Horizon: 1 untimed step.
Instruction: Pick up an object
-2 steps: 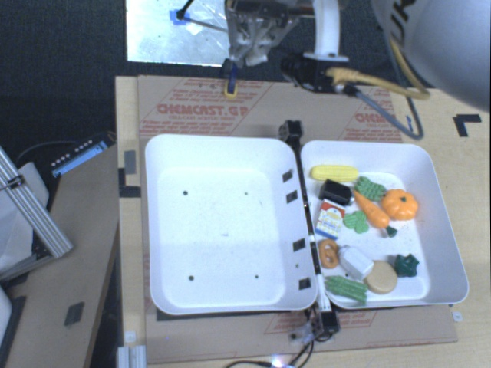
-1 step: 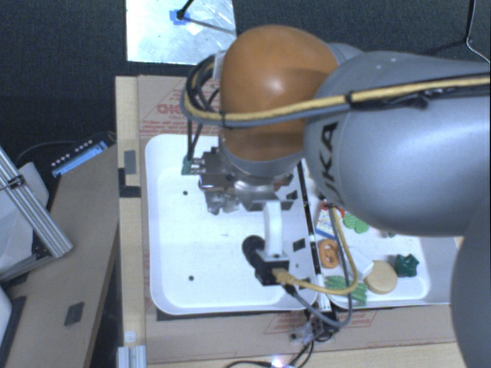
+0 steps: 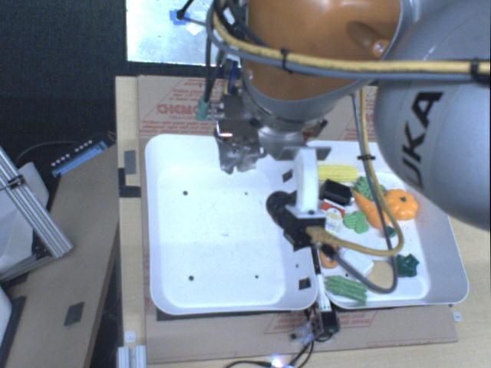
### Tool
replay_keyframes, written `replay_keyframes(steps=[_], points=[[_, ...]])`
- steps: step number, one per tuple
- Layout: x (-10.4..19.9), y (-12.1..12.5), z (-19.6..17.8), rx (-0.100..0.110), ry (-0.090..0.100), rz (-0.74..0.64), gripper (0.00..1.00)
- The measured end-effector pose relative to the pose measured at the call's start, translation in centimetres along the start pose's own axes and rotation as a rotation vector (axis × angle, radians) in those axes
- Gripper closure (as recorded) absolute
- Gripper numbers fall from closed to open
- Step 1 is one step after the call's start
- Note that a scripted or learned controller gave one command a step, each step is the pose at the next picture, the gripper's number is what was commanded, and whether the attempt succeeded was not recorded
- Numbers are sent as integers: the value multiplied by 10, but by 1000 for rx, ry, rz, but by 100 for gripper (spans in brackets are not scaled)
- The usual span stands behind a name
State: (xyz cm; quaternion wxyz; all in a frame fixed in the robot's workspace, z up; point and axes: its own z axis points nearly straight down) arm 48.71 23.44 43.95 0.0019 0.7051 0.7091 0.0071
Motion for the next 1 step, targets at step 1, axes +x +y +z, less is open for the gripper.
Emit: replay_keyframes(steps=[1], points=[[0,1,-102,0,0,0,100]])
